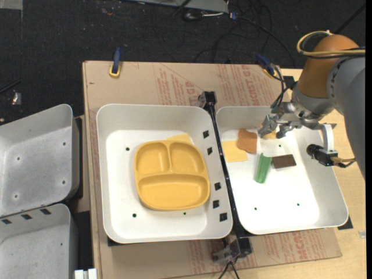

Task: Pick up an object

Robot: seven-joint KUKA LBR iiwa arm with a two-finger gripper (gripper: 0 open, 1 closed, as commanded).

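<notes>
Apparently the claw (272,128) hovers just beside the orange block (247,140); its opening cannot be told.

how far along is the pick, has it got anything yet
Done: the arm has reached over the right bin, with the gripper low near the orange-brown block. In hand: nothing visibly held. The block, yellow flat piece, green stick and brown block all lie on the bin floor. Left: grasp one and lift.

Even bright overhead light, soft shadows, pic slightly grainy.
</notes>
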